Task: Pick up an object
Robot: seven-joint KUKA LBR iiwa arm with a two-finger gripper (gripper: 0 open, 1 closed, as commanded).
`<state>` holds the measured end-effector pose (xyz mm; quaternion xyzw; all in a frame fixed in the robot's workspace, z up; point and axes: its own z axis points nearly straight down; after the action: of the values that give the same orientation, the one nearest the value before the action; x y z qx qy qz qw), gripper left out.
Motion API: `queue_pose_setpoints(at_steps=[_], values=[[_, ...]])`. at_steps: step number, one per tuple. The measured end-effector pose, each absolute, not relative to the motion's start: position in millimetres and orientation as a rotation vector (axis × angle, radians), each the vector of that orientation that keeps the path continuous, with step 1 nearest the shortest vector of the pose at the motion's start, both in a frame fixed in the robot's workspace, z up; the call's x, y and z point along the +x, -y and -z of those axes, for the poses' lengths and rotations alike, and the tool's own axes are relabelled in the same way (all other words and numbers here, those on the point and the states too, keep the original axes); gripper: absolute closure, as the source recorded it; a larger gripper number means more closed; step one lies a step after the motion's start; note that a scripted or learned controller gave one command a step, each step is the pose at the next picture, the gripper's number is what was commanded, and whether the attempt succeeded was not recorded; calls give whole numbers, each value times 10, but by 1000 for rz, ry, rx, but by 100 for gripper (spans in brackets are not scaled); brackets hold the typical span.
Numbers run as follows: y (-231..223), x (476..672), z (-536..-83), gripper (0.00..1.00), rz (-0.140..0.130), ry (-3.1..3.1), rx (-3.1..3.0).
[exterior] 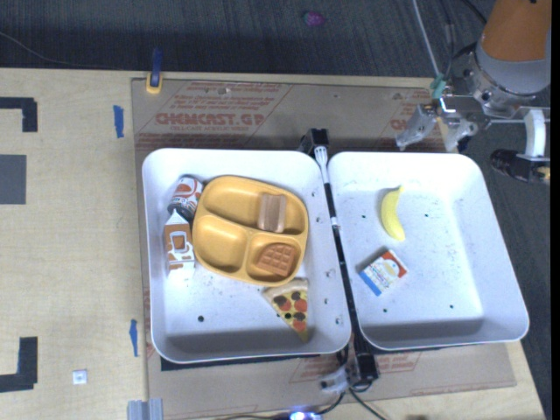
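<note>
From my station I see the bench spread under a brown cardboard sheet, and on that sheet the two white bins sit side by side, their inner rims touching along the middle. The left bin is the fuller one: a yellow divided tray lies tilted across its upper half, with a brown block in one compartment and a waffle in another. The right bin carries just two things, well apart from the tray. My arm comes in at the top right, orange band above grey wrist, and its gripper hovers over the cardboard just beyond the far rim of the right bin, holding nothing that I can see; whether the jaws are spread or pressed together I cannot tell from this angle. Among the pickable things, a banana lies in the upper middle of the right bin, and a small white carton with blue and orange print lies just below it, near but apart. In the left bin a can is wedged against the tray's upper left edge, a white and orange box rests below it beside the tray, and a pizza slice lies just under the tray's lower right corner.
</note>
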<state>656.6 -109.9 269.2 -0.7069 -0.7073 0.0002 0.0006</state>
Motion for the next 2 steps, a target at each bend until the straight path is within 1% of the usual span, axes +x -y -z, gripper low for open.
queue_pose_setpoints(at_steps=[1,2], values=[[1203,6547,-1032,0,2,2224,-2222],[1204,6552,-1133,100,4,2224,-2225]])
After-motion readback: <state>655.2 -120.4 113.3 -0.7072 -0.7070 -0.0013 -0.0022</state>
